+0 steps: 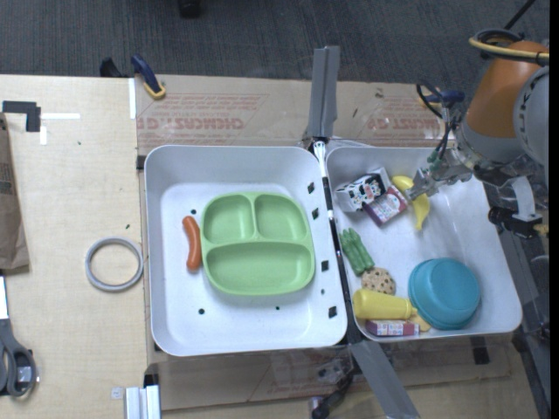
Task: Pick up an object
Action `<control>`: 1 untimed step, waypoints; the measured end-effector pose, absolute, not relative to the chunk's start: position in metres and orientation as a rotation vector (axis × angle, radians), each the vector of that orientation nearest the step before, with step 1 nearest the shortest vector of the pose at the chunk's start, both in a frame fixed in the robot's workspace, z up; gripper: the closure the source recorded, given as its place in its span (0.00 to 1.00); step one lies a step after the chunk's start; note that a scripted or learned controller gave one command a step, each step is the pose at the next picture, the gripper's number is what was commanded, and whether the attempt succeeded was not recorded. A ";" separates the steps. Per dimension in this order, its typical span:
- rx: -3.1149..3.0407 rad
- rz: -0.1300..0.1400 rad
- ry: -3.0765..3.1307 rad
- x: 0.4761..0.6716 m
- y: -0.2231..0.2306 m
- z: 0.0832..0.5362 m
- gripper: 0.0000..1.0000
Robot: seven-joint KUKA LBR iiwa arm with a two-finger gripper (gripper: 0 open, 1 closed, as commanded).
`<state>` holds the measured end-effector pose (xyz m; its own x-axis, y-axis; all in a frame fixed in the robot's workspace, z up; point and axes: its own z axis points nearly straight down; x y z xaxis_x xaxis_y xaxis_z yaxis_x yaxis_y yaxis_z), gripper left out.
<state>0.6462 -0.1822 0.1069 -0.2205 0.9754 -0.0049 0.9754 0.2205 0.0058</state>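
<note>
The gripper (434,175) hangs low over the far end of the right bin (502,260), just above a yellow banana (418,206); whether it is open or closed cannot be told from this angle. The grey arm (524,103), with its orange band, bends in from the right edge and tilts down toward the bin. Just beside the banana lie a black-and-white toy (362,189) and a small purple packet (387,206), close together near the bin's far wall. Nearer the camera sit ribbed green pea pods (356,251), a speckled round cookie (378,280), a smooth yellow bottle (383,305) lying on its side, a pink-labelled box (390,327) and an upturned blue bowl (445,292). In the left bin (166,260) a three-part green plate (258,243) rests flat, with an orange sausage (191,243) just beside its left rim. A grey ring (113,263) lies on the wooden bench (70,190).
</note>
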 end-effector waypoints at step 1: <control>2.007 -0.001 2.414 0.660 -0.152 0.188 1.00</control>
